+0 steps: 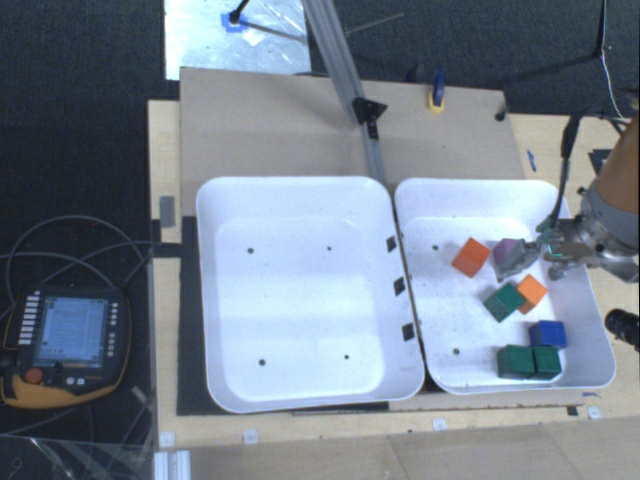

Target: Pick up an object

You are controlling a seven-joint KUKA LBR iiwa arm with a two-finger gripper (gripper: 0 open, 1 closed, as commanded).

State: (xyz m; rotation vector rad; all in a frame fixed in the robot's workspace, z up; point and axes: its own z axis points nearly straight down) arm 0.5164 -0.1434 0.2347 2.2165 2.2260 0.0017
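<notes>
Gripper point(522, 258) sits low in the right bin point(440, 203), at the purple block point(508, 252); can't tell its state or whether it has hold. Orange cube point(471, 257) is at 9 o'clock of purple. Green block point(504, 300) touching small orange block point(532, 291) at 6. Blue cube point(548, 333) and 2 green cubes point(530, 361) sit at 5. Left bin point(215, 268) is alongside.

A robotics lab: two shallow white bins point(300, 193) sit on a plywood bench point(300, 98) over dark carpet, a robot teach pendant point(68, 346) with coiled cables lies at the left, and a slanted metal pole point(340, 53) is clamped at the far edge.
</notes>
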